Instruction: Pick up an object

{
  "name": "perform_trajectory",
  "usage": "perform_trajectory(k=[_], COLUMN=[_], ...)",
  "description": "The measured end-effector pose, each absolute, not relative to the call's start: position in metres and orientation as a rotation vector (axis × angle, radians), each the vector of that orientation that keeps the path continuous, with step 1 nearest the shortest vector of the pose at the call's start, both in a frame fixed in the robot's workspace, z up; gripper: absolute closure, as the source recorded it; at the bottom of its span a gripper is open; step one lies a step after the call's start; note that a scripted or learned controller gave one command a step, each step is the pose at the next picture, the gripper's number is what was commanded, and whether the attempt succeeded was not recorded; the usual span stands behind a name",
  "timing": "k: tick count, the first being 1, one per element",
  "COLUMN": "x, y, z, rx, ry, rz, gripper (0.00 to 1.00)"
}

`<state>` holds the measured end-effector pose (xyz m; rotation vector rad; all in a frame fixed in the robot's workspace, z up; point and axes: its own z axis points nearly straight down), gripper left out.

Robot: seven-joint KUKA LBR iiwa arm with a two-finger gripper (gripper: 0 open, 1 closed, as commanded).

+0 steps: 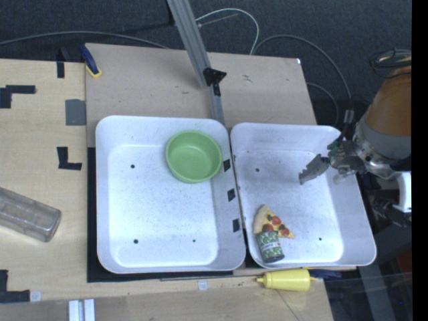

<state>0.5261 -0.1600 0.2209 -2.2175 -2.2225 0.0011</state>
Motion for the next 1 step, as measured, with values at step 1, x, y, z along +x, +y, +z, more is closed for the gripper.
perform_trajectory(k=[1], x=[0.5261], y=[-0.1601], z=[0.2209], rx=[-2.217], ry=[-2.223], rz=[0.001], gripper=[0.0])
